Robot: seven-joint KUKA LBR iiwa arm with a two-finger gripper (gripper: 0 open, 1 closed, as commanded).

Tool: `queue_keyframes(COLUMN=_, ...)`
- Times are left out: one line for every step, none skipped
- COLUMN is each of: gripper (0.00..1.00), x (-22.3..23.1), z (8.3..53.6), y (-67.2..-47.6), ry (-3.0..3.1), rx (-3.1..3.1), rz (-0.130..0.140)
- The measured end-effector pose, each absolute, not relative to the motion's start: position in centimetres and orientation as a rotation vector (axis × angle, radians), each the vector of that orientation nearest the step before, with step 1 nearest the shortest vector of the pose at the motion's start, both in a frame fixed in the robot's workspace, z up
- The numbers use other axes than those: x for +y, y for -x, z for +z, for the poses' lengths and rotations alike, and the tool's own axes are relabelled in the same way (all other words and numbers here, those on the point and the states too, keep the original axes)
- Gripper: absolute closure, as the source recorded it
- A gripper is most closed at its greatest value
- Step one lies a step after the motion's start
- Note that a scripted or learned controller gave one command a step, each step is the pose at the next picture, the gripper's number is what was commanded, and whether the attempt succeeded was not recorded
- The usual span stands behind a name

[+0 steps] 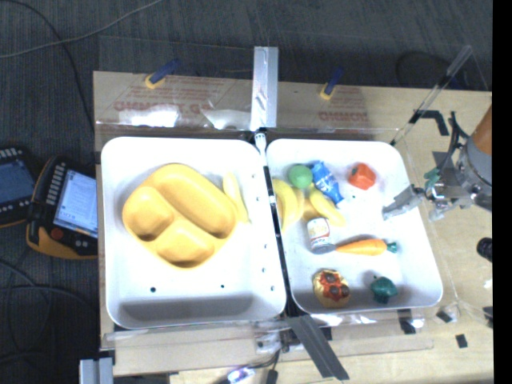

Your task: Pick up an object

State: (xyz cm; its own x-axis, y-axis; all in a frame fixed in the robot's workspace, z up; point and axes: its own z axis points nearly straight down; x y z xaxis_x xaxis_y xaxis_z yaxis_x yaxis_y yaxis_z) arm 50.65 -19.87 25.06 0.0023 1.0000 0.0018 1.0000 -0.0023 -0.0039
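Small toy foods sit loose in the right white bin, easy to reach: an orange plastic carrot, a red tomato, yellow bananas, a green ball. Big yellow plastic lumps fill the left white bin. At the frame's right edge, the grey gripper hangs over the rim, holding nothing; how wide it is open cannot be told.

arm: mostly cut off at right edge | bananas: partly hidden by bin divider | small can: label too small to read
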Motion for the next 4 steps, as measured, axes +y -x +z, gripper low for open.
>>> queue_keyframes(gripper=0.0, x=-16.1, z=8.9, y=-50.8, ry=2.266, rx=-2.188, rz=-0.006)
queue_keyframes(gripper=0.0, x=-16.6, z=15.0, y=-53.1, ry=2.381, rx=-2.045, rz=0.008)
queue_keyframes(gripper=0.0, x=-19.6, z=8.9, y=-61.6, ry=2.388, rx=-2.055, rz=-0.012)
queue_keyframes(gripper=1.0, x=-19.7, z=9.7, y=-61.6, ry=2.392, rx=-2.053, rz=-0.005)
